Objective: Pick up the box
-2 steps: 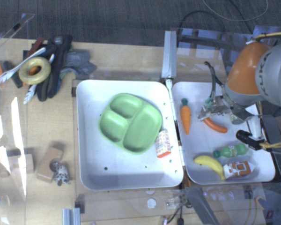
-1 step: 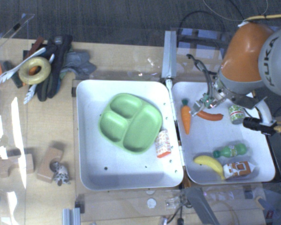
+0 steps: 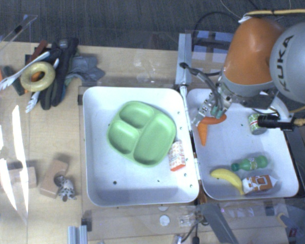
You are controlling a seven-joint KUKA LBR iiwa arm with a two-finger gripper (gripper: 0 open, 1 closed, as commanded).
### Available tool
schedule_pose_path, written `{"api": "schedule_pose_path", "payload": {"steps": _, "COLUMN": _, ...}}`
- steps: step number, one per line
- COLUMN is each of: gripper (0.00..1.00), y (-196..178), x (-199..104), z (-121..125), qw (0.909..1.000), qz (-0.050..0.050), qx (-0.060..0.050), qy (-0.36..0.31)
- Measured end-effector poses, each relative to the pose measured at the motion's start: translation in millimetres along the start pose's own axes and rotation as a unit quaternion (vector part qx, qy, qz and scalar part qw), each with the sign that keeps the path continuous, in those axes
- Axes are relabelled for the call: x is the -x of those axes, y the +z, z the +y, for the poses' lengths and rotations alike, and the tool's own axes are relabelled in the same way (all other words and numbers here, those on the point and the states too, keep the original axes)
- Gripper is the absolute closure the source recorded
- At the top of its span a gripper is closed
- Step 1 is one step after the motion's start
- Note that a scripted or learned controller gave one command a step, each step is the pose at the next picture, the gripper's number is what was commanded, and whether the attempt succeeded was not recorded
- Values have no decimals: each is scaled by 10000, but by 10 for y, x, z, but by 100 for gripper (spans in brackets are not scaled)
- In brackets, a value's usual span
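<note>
While the grey arm (image 3: 290, 60) with its orange band reaches in from your right, the two-finger gripper (image 3: 212, 110) hangs over the upper left part of the right white bin (image 3: 290, 151), close to the wall it shares with the left bin. You can see an orange carrot-shaped toy (image 3: 204, 127) directly under the fingertips, touching or very nearly touching them, but whether the fingers are apart or together, and whether they pinch the carrot, you cannot tell from this angle. The box you want, a small brown and white carton (image 3: 257, 183), lies on its side near the bottom edge of the right bin, well apart from the gripper. A yellow banana (image 3: 227, 178) lies just left of it, with its tip touching or nearly touching the carton, and a green plastic bottle (image 3: 250, 163) lies just above it. A small green can (image 3: 254, 123) stands near the bin's right side, beside a black part of the arm. The middle of the right bin between carrot and bottle is bare white floor. In the left white bin (image 3: 99, 151) a green three-compartment plate (image 3: 142, 132) takes up the centre, and a small red and white packet (image 3: 177, 155) lies beside its right edge, near the shared wall. Loose clutter sits on the wooden bench (image 3: 40, 146) to the far left.
</note>
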State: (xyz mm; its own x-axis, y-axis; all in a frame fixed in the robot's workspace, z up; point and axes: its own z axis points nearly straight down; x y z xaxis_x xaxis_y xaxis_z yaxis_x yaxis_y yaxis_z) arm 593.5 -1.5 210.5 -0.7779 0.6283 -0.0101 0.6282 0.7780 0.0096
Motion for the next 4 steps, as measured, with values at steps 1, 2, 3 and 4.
{"api": "schedule_pose_path", "payload": {"steps": 1, "gripper": 100, "y": -1449, "x": 237, "z": -148, "qw": 9877, "qz": -39, "qx": 22, "qy": 1566}}
{"api": "schedule_pose_path", "payload": {"steps": 2, "gripper": 100, "y": -840, "x": -307, "z": -154, "qw": 9926, "qz": 11, "qx": -17, "qy": 1217}}
{"api": "schedule_pose_path", "payload": {"steps": 3, "gripper": 100, "y": -556, "x": -544, "z": 282, "qw": 9995, "qz": 27, "qx": -21, "qy": 325}}
{"api": "schedule_pose_path", "payload": {"steps": 4, "gripper": 100, "y": -678, "x": -528, "z": 302, "qw": 9995, "qz": -5, "qx": 18, "qy": 323}}
